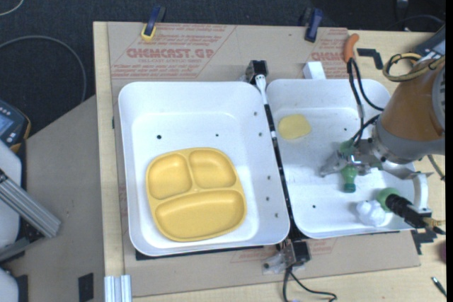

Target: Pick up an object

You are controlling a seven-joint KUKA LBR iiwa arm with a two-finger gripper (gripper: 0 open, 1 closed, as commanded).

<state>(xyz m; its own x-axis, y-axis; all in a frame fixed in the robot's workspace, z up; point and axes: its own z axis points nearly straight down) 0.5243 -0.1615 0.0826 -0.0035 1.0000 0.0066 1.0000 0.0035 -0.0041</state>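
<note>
In the right bin point(311, 219) my gripper point(344, 166) hangs low near the middle, the arm coming in from the right. A small green object point(349, 182) sits right under and against the gripper; I cannot tell whether it is held. A flat yellow round piece point(294, 126) lies at the back left of this bin, apart from the gripper. A white crumpled object point(370, 212) rests near the front right corner, with a small green item point(387, 197) beside it.
The left bin point(134, 124) holds a yellow divided plate point(196, 193) in its front half. A dark divider point(272, 145) runs between the bins. The right bin's floor in front of and left of the gripper is bare.
</note>
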